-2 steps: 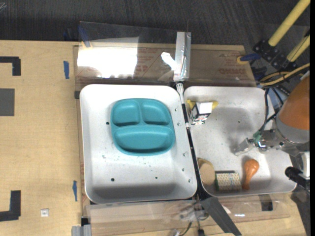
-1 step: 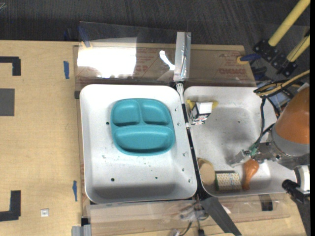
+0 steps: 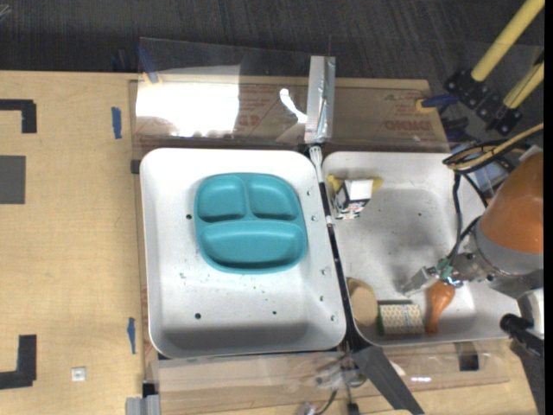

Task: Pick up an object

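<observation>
End effector (image 3: 439,277) by orange obj (image 3: 440,301), poss. carrot; grip state unclear.

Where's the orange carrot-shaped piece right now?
The orange carrot-shaped piece is in the right bin, near its front right corner, just right of the small patterned block and directly below the gripper.
</observation>
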Action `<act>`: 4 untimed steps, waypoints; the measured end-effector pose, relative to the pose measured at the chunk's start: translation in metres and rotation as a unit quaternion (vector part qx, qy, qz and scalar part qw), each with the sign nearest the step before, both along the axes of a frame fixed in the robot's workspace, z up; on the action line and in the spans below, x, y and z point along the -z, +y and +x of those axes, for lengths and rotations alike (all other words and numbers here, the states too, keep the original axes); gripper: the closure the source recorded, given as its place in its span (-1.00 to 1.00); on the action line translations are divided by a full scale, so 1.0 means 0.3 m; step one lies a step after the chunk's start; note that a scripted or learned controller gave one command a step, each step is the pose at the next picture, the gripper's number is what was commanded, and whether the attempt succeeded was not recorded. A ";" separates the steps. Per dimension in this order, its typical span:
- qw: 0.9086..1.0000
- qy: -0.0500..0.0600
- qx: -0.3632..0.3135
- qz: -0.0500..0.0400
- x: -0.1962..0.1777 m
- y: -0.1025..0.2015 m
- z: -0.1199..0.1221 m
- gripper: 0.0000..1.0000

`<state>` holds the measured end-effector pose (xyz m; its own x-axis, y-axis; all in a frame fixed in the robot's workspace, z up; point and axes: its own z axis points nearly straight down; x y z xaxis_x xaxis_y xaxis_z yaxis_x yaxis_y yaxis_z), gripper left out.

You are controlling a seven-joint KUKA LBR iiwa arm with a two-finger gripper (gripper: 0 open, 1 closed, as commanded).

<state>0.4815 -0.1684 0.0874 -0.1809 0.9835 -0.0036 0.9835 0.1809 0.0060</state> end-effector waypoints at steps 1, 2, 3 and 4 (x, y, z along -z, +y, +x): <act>0.999 -0.001 -0.051 -0.001 0.000 0.074 0.106 -1.00; 0.990 0.001 -0.141 -0.001 -0.034 -0.041 0.388 -1.00; 0.997 0.002 -0.081 0.000 -0.001 0.192 0.536 -1.00; 0.999 0.000 -0.043 0.000 -0.153 0.170 0.514 -1.00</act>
